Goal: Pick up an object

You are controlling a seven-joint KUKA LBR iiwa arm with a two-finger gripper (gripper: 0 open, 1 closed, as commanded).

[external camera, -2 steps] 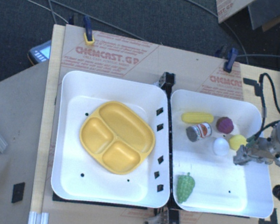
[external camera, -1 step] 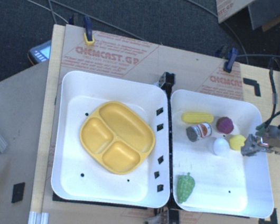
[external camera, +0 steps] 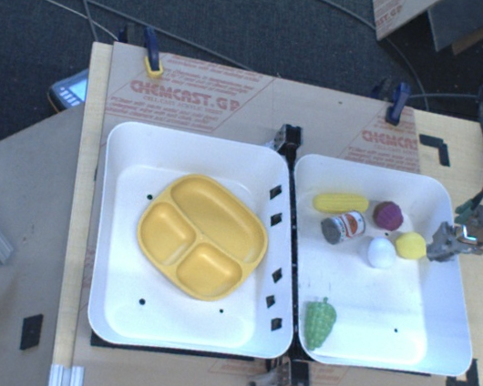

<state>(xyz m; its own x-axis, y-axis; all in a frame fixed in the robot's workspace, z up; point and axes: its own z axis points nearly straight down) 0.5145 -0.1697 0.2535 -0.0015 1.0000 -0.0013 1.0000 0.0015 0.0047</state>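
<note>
The right bin (external camera: 400, 340) holds a yellow corn cob (external camera: 341, 202), a small can (external camera: 344, 227), a purple ball-like fruit (external camera: 388, 214), a yellow lemon (external camera: 411, 246), a white egg-like ball (external camera: 381, 253) and a green bunch of grapes (external camera: 319, 323). My gripper (external camera: 447, 242) sits at the bin's right rim, just right of the lemon. It looks small and partly cut off by the frame, and nothing shows between its tips.
The left bin (external camera: 103, 293) carries a yellow three-compartment plate (external camera: 203, 236). A black divider with clips (external camera: 277, 240) runs between the bins. Clamps (external camera: 154, 56) hold the cardboard at the back. Cables (external camera: 477, 197) hang near the arm on the right.
</note>
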